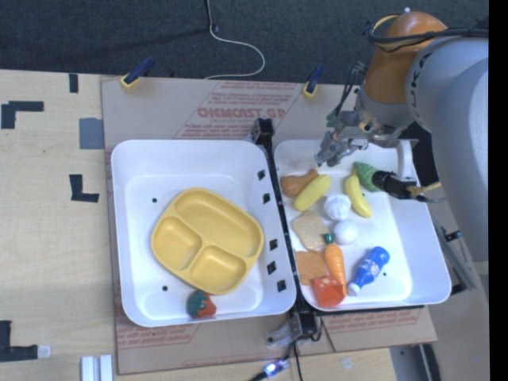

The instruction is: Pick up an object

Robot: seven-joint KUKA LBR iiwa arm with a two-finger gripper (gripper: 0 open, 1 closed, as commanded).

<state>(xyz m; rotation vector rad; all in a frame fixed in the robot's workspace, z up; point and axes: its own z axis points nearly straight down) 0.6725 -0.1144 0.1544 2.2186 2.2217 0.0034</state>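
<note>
Several toys crowd our right bin (pixel 421 280), the corn cob (pixel 313 192) lying slantwise just below-left of our hand (pixel 332 154), whose grip we cannot tell.

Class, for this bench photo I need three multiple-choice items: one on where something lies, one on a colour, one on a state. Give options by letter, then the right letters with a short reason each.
1. Where is the yellow tray?
A. left bin
B. right bin
C. on the cardboard outside the bins

2. What colour is the bottle in the right bin?
A. green
B. blue
C. black

3. How does the hand stand?
A. over the right bin's far end, gripping none of the toys
B. pressed on the tray
C. lifting the bottle

Answers:
1 A: the tray lies flat in the left bin.
2 B: its body is blue, its cap end white.
3 A: it hangs above the corn, and no toy shows between its fingers.
</note>
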